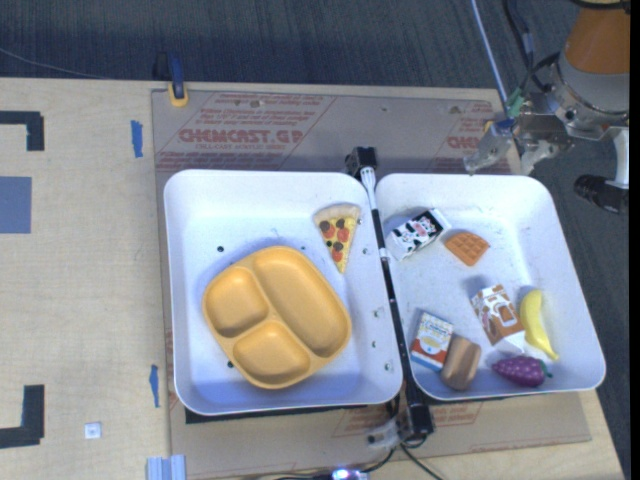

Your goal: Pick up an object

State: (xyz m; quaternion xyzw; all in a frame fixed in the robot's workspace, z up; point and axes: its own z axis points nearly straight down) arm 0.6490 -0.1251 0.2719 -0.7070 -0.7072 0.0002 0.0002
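Though pale, bench (80,268) on dark floor (300,18)

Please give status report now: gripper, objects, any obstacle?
Gripper above right bin's far rim, holding nothing. Toy banana, grapes, cracker lie untouched. Nothing blocking them.

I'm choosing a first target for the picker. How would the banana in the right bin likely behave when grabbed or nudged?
The banana looks like a smooth, glossy toy, so it is probably stiff, light and a bit slippery. Its curved shape may let it rock or spin when nudged. It lies close to the bin wall, beside the small carton, leaving little finger room.
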